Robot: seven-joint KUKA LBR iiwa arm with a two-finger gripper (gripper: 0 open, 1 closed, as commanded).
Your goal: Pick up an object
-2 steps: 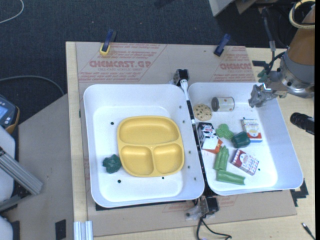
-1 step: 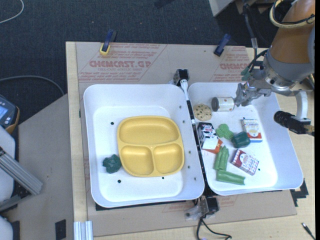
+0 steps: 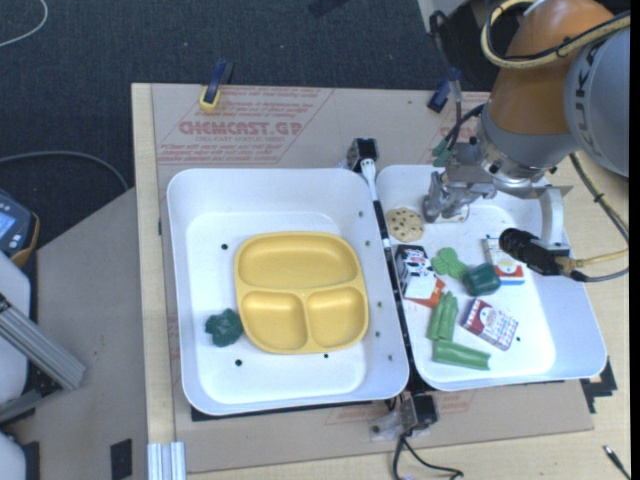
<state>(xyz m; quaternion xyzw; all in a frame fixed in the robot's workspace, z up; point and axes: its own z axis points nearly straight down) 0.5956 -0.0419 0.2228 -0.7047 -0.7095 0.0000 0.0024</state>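
In the right bin (image 3: 590, 343), I logged the pickable lot: round cookie (image 3: 405, 223), green pieces (image 3: 444, 318), small red carton (image 3: 489, 325), all clustered, none lifted. Gripper (image 3: 447, 200) hung low at the bin's back edge, just beside the cookie; whether its fingers were apart or together I could not tell. Left bin (image 3: 190, 268): yellow divided tray (image 3: 299, 290), green toy (image 3: 224, 327).

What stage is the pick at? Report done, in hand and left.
Done: the gripper has reached the right bin, low over its far end beside the round cookie.
In hand: nothing can be seen between the jaws.
Left: the whole pick. The cookie, the green pieces and the small card packet all lie on the bin floor, none lifted.
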